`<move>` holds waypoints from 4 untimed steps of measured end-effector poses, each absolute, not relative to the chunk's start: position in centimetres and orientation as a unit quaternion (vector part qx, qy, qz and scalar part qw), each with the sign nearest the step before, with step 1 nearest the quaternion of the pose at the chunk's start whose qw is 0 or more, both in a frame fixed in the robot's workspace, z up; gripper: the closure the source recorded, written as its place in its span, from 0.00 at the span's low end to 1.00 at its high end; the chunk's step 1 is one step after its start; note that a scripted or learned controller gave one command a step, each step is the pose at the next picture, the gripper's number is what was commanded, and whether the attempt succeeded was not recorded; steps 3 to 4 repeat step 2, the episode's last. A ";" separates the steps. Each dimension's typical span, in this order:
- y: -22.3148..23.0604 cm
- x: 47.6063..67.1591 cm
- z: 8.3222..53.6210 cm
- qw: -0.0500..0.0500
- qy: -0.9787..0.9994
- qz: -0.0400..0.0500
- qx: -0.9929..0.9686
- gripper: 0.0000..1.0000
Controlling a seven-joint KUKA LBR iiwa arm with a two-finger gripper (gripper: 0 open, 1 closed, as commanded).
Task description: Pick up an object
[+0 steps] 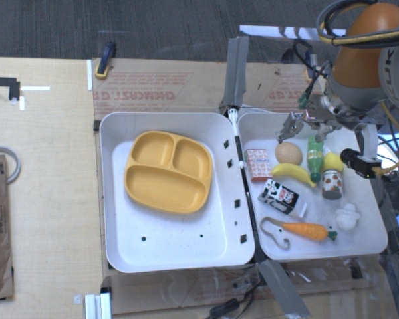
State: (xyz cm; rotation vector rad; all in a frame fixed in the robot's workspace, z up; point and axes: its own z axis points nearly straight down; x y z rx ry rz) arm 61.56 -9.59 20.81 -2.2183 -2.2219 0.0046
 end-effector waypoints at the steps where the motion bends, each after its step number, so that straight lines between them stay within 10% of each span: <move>1: -10.9 53.9 11.6 -0.002 -0.716 -0.001 -0.699 0.00; 2: -12.1 62.4 9.0 0.000 -0.705 0.001 -0.709 0.00; 4: -12.1 62.4 9.0 0.000 -0.705 0.001 -0.709 0.00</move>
